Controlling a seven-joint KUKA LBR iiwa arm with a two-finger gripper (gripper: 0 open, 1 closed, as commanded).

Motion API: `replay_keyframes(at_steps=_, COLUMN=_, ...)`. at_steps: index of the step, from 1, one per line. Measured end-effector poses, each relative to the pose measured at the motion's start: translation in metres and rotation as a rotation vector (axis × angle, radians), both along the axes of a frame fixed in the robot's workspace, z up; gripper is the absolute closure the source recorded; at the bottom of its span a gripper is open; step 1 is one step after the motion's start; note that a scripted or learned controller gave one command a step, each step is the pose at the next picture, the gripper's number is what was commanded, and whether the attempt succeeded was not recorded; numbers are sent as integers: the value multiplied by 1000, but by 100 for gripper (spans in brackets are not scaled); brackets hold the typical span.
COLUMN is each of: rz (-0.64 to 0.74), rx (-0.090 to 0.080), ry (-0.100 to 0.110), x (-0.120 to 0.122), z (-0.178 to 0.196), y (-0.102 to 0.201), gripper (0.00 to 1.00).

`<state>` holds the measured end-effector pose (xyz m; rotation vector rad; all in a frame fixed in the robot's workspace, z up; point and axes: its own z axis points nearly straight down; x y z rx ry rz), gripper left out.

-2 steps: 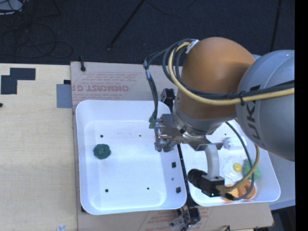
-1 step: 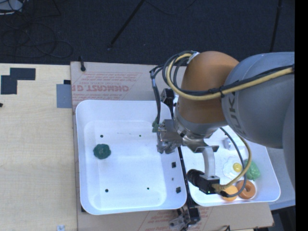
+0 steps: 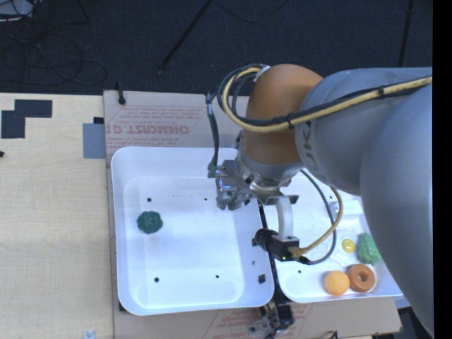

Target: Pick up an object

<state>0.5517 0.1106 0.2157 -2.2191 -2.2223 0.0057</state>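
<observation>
Camera view puts the end effector (image 3: 229,193) low over the left bin (image 3: 127,164), near that bin's right wall and toward its back half. It shows as a small dark metal cluster under the wrist, and whether it is spread or clenched cannot be told from this angle — nothing can be seen held in it. Above it sits the orange band (image 3: 279,111) of the arm (image 3: 381,154), whose broad grey body comes in from the right and covers much of the right bin (image 3: 311,288). Yellow and black cables (image 3: 244,90) loop around the wrist, and one more cable runs down past a small black fitting (image 3: 272,242) that hangs about over the wall between the two bins.

A dark green ball (image 3: 150,222) lies on the floor of the left bin, near its left wall and well apart from the end effector.

Four things lie in the near corner of the right bin: an orange ball (image 3: 337,282), a brown ring (image 3: 362,278) just beside it on the right, a small yellow piece (image 3: 347,246) behind them, and a light green lump (image 3: 368,248) to the right of that piece.

Both bins rest on a sheet of brown cardboard (image 3: 155,122) with red print, which lies on the pale wooden desk (image 3: 49,224). Dark grey squares (image 3: 92,140) mark the desk to the left of the cardboard.
</observation>
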Motion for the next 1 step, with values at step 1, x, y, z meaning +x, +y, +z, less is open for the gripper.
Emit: replay_keyframes(at_steps=1, rz=-3, rx=1, ry=4, x=-9, z=-17, y=-2, gripper=100)
